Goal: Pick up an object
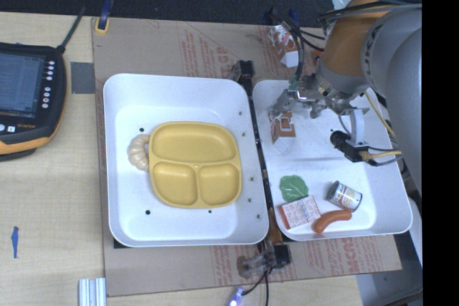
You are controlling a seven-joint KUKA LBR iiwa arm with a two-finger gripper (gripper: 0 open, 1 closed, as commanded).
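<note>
Wooden bench [43,211] with cardboard sheet [179,36] under two white bins. Left bin [125,218]: yellow divided tray [194,163], beige lump [138,151] touching its left edge. Right bin [387,218]: green piece [293,187], red-white packet [300,211], sausage [331,221], small can [344,195] clustered near front edge; bin middle open. Gripper [284,127] at right bin's back-left, clamped on brown-white carton [282,128]. Pendant [29,97] far left.

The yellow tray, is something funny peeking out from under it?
Yes. A pale, lumpy thing pokes out at the yellow tray's left edge in the left bin, mostly hidden, as if tucked beneath or behind.
</note>
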